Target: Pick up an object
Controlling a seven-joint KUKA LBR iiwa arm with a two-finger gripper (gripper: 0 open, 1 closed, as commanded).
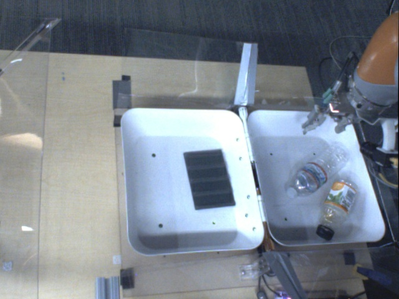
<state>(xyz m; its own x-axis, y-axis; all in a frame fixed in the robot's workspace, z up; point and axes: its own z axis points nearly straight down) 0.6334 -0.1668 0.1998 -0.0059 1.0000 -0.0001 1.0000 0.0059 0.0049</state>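
Two shallow white bins are seen side by side on the tabletop (68, 167) from the fixed overhead camera. In the left bin (143, 136) a dark ribbed block (209, 179) lies flat near the middle. In the right bin (274, 136) a clear water bottle (310, 176) and a juice bottle (337, 203) with a black cap lie on their sides, close together toward the near right. The claw (325, 118) is held over the far right part of that bin, fingers spread and empty, apart from both bottles. It is judged that a descent is being prepared; no object is yet grasped.
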